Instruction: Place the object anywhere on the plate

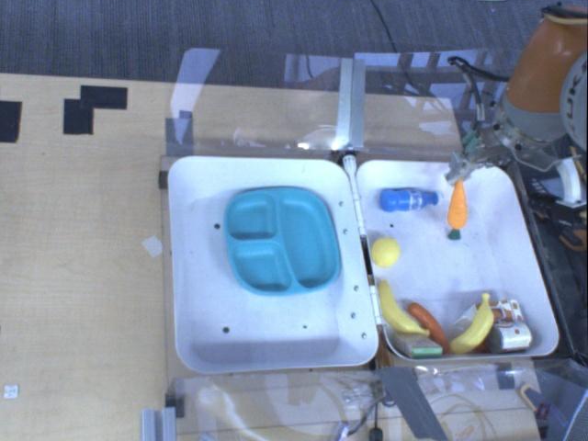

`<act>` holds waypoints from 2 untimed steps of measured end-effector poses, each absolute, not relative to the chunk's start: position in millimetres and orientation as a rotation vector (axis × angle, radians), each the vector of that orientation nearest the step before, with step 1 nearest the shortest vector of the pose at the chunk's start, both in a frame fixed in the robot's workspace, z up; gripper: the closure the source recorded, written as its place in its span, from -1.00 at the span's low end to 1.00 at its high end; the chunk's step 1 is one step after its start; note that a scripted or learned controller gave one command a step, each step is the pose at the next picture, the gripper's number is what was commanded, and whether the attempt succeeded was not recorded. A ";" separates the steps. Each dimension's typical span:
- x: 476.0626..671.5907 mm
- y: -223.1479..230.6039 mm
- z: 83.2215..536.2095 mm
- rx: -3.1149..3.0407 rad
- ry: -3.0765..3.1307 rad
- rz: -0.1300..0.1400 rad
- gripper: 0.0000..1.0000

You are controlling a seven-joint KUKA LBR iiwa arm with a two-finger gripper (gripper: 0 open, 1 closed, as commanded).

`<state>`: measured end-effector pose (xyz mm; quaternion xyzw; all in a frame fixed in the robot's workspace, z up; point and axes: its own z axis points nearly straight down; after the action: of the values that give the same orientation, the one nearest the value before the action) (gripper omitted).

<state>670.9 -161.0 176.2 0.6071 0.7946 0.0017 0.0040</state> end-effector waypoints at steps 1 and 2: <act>670.3 -92.0 169.5 1.849 2.533 0.005 1.00; 670.4 -36.8 203.2 1.758 2.595 0.008 1.00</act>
<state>670.4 -36.8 203.2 0.5609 0.8279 0.0024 0.0035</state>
